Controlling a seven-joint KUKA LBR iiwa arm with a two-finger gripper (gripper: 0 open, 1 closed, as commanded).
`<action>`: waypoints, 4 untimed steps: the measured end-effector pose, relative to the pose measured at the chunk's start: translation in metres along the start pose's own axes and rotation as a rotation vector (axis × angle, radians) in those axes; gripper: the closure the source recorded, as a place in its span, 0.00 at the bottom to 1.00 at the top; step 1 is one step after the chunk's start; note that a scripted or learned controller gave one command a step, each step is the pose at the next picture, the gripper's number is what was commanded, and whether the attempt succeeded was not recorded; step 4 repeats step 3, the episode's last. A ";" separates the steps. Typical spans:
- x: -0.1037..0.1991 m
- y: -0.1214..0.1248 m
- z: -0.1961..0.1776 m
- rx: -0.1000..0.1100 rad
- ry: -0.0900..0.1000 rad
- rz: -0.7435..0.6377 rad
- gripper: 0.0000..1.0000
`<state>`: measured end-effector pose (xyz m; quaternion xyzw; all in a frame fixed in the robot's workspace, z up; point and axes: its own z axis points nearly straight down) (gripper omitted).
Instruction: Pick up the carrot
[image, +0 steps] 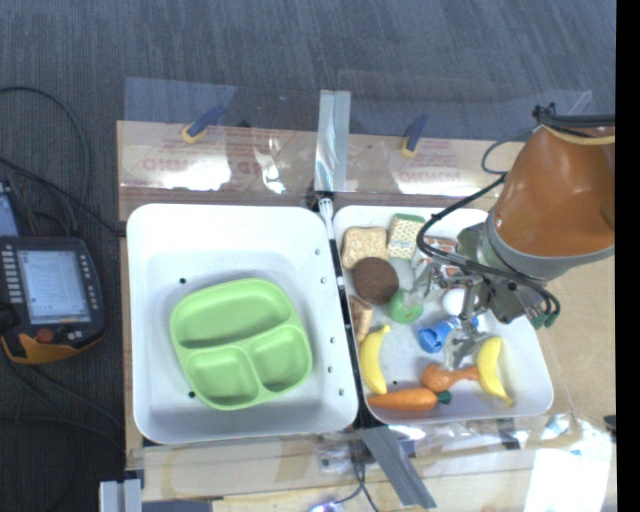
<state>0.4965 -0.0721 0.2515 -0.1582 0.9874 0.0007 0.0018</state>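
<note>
The left bin (160, 250) holds a green divided plate (240, 342). The right bin (535, 395) is crowded: two crackers (365, 243) at the far end, a brown round item (374, 279), a small green piece (406, 308), a blue piece (432, 337) and two bananas (372, 358). The carrot (402, 400) lies along the bin's near edge, beside a second orange item (446, 377). The gripper (462, 340) hangs over the bin's middle, above the second orange item and between the bananas; I cannot tell whether the jaws are apart or together.
</note>
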 end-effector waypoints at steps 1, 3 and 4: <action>-0.001 0.021 0.059 -0.001 0.005 -0.159 0.00; 0.007 -0.038 0.159 0.013 -0.018 -0.338 0.00; 0.007 -0.038 0.159 0.013 -0.018 -0.338 0.00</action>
